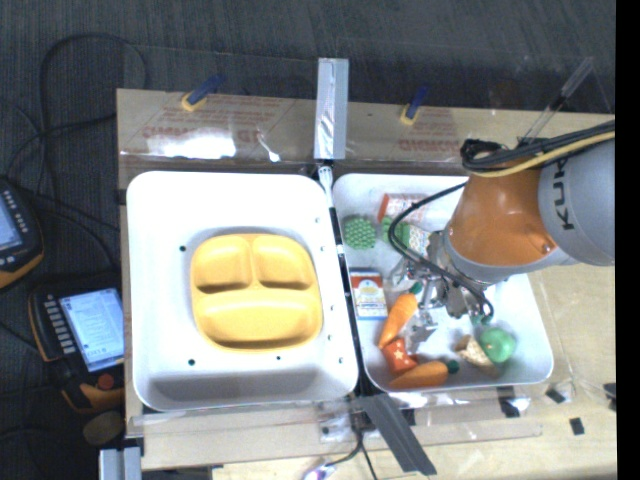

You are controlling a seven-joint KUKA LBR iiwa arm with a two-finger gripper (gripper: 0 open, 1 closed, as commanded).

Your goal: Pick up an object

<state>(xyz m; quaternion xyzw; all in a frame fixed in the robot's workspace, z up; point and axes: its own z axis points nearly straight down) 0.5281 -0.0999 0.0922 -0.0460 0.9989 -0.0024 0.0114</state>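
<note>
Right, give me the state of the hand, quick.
Hand: low in the right bin, among the toy food near an orange carrot; open or shut cannot be told.

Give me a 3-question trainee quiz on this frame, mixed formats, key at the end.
1. True or false: the yellow divided tray lies in the left bin.
2. Which bin is the gripper over? A) left B) right
3. Fill in: the small box in the right bin lies against its ____ wall.

Key: 1 true. 2 B; it hangs among the orange carrots and clutter. 3 left, beside the divider between the bins.
</note>
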